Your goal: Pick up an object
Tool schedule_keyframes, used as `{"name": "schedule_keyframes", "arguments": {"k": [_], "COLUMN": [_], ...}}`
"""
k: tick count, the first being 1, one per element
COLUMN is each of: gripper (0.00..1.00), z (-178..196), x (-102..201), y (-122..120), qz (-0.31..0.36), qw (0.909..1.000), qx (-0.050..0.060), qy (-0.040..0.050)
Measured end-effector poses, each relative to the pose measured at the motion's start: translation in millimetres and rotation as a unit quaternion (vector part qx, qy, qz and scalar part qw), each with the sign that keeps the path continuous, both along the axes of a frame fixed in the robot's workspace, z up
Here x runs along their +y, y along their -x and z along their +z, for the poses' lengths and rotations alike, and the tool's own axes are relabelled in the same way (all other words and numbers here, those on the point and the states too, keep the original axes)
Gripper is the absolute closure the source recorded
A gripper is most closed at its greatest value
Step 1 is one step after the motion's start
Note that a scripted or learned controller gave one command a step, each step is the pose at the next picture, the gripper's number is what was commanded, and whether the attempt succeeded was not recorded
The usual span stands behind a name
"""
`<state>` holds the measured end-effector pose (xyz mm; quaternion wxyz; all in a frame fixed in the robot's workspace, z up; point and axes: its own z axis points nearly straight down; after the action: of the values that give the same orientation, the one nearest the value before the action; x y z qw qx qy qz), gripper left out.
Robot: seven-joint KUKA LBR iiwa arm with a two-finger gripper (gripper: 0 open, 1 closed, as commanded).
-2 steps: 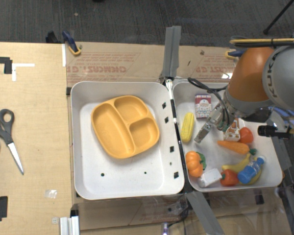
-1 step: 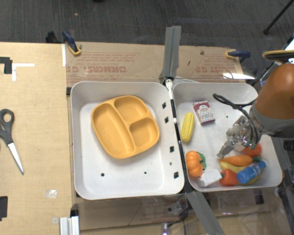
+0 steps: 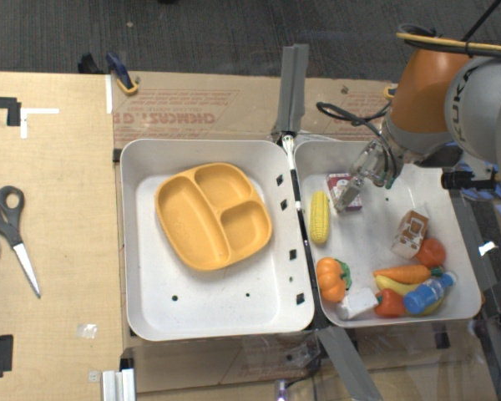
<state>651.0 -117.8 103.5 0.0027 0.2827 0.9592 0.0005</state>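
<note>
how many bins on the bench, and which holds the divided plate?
2. Left bin holds the yellow divided plate; right bin, beside it, holds the toy food.

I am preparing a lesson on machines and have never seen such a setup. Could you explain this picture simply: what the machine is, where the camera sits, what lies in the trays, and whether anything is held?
The picture comes from one camera fixed above a bench, looking down at a slant. The grey and orange machine at the right is a robot arm; its gripper, a two-finger claw, hangs over the right bin. Just below it lies a small packet; whether the claw grips it cannot be told. That bin also holds a corn cob, a small carton, a carrot, a pumpkin and a blue bottle. The left bin holds a yellow divided plate. Scissors lie on the bench.
</note>
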Motion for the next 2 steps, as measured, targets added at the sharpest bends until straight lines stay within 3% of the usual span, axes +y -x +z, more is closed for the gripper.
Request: {"name": "schedule_keyframes", "arguments": {"k": [1, 2], "gripper": [0.00, 1.00], "z": [-2.8, 7.3], "x": [21.8, 22.2], "y": [1.9, 0.0], "qz": [-0.033, -0.031], "qw": [0.9994, 0.9995], "qx": [-0.007, -0.009], "qy": [0.0022, 0.0026]}}
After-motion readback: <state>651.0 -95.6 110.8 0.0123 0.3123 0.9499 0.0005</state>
